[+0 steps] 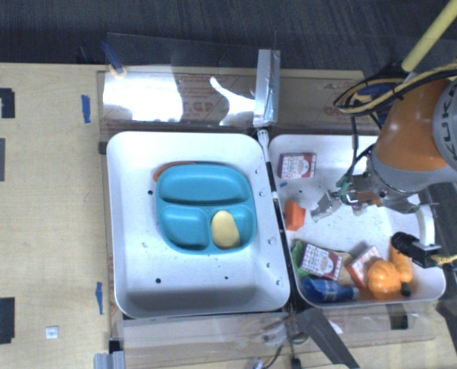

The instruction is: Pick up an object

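- Picking cleanly called, in my judgement, for settling on one thing in the right bin (435, 287) and dropping straight onto it, away from the walls.
- Candidates lay in that bin: a small red packet (296, 165) near the far wall, an orange piece (293, 216) by the left wall, and a crowded near row of a printed packet (319, 260), a blue item (326, 290), a red-and-white packet (362, 263) and an orange toy (385, 278).
- I judged the orange piece or the red packet the safer choices, since each lay apart from its neighbours; the near row touched or overlapped, so a grasp there risked slipping.
- The left bin (128, 229) held a blue tray (183, 198) with a yellow egg (225, 229) in its right compartment.
- The gripper (329, 204) hung over the middle of the right bin, between the red packet and the near row, tilted toward the orange piece.
- Its fingers looked slightly spread, with nothing between them and nothing touched.
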